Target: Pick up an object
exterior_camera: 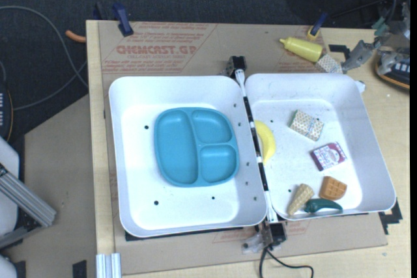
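The right bin (pixel 373 159) holds several small items. A yellow banana (pixel 265 140) lies against its left wall. A patterned square packet (pixel 306 125) sits near the middle, with a maroon packet (pixel 328 155) below it. Along the front edge are an orange waffle piece (pixel 333 188), a beige ice cream cone (pixel 300 198) and a teal object (pixel 324 206). The left bin (pixel 127 140) holds a blue divided plate (pixel 195 146).
A yellow squeeze bottle (pixel 301 47) lies on the cardboard-covered bench (pixel 156 49) behind the right bin. Blue clamps (pixel 121 19) hold the bench's back edge. Cables and grey hardware (pixel 384 52) crowd the far right corner.
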You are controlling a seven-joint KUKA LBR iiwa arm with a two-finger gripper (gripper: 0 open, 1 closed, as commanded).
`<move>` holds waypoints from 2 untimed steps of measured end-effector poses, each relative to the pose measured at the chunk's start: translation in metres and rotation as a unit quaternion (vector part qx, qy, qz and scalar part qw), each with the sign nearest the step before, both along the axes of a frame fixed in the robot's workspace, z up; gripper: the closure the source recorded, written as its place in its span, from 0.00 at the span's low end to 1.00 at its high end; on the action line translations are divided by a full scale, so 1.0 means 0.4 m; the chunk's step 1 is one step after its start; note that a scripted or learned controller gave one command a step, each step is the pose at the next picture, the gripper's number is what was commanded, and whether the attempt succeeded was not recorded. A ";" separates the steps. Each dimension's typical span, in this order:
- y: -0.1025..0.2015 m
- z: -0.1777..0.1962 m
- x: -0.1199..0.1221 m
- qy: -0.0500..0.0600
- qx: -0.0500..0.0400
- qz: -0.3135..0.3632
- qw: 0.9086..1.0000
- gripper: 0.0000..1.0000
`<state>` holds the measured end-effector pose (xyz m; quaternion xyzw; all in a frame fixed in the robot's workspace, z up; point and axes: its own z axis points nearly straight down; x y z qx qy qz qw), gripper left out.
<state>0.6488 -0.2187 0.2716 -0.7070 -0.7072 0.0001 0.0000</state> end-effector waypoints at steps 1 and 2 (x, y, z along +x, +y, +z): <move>-0.013 -0.247 -0.234 0.001 0.000 0.000 1.000 0.00; 0.075 -0.469 -0.293 0.000 0.000 0.000 1.000 0.00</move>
